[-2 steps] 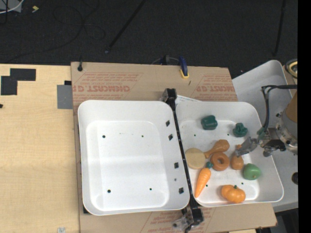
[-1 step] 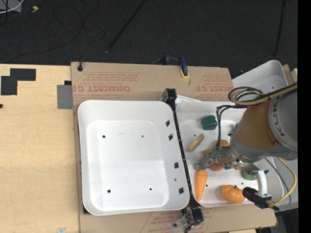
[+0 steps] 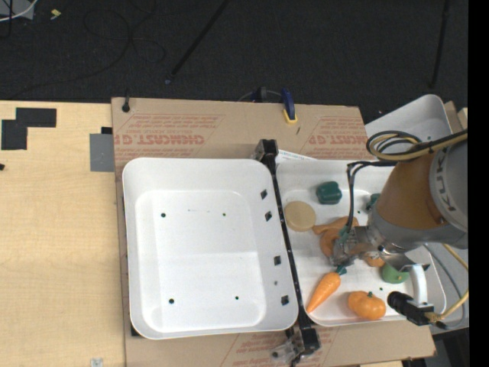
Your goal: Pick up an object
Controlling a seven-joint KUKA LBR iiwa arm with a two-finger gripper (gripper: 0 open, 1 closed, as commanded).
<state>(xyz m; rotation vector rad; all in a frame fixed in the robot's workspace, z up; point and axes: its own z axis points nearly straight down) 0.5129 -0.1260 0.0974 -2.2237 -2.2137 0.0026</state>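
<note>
1. Nearest the camera, at the front of the right bin (image 3: 317, 317), lay one carrot (image 3: 325, 289), angled with its tip toward the divider, and just beside it one small orange, pumpkin-like piece (image 3: 367, 305).
2. A little farther in, the tool (image 3: 345, 252) sat low over a brownish-orange object (image 3: 333, 234) in the middle of the right bin. Whether the tool was apart or together could not be told, nor whether anything sat in it.
3. That brownish-orange object seemed the likeliest target, being directly under the tool. The carrot's top lay just beside it, so a clean grasp would probably call for a straight, centred descent that avoided nudging the carrot.
4. A sound attempt would likely close fully on the object before lifting, then rise vertically; a glancing hold on a rounded, smooth toy could slip.
5. A light green piece (image 3: 395, 273) peeked out at the arm's (image 3: 416, 197) near side, partly hidden.
6. Farther back lay one round tan disc (image 3: 299, 215) near the divider, and beyond it one dark green block (image 3: 329, 192).
7. By count: two white bins, the left bin (image 3: 199, 182) alongside the right, resting on cardboard on the tabletop (image 3: 53, 243).
</note>
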